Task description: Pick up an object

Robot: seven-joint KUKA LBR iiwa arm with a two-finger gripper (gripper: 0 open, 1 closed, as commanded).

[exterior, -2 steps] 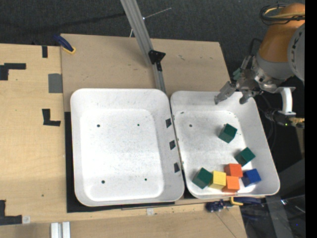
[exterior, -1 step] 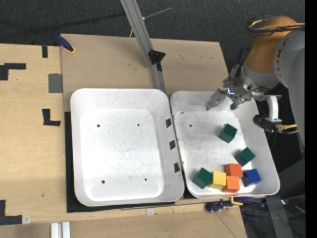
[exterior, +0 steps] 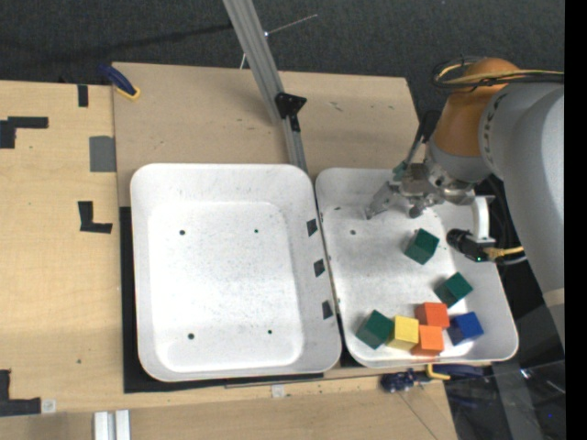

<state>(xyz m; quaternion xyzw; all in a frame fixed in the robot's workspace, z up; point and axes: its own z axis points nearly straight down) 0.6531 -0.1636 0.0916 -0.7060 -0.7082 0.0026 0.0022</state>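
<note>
The right bin (exterior: 365, 269) holds several small blocks. One dark green block (exterior: 423, 246) lies alone near the middle, and a second green block (exterior: 453, 289) sits lower right. Along the near edge cluster a green block (exterior: 374, 328), a yellow block (exterior: 406, 330), two orange blocks (exterior: 433, 315) (exterior: 429, 339) and a blue block (exterior: 466, 326). My gripper (exterior: 393, 212) hangs over the far part of this bin, up and left of the lone green block. Its fingers are spread open with nothing between them.
The left bin (exterior: 220, 264) lies beside the right one, their rims meeting at mid-view. A grey metal pole (exterior: 261, 58) slants down to a black clamp (exterior: 291, 106) behind the bins. The arm's grey body (exterior: 527, 172) covers the right bin's far right side.
</note>
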